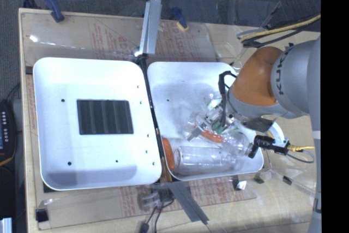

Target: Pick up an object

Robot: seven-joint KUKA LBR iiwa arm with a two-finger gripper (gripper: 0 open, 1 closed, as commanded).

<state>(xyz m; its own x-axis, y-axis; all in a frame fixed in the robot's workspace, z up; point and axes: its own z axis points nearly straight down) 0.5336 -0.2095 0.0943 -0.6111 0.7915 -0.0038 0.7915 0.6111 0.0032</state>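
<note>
Down in the right white bin, my hand hovers over a clear plastic bottle; can't tell its state. Slick plastic could squirt away sideways.

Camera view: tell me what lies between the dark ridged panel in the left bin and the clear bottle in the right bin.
In the camera view, bare white floor of the left bin, then the dark divider where the bins meet, separate the panel from the bottle.

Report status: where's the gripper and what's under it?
Gripper low in right bin, over clear plastic clutter. Clear bottle lying at near wall, orange object beside it. No grasp confirmed.
</note>
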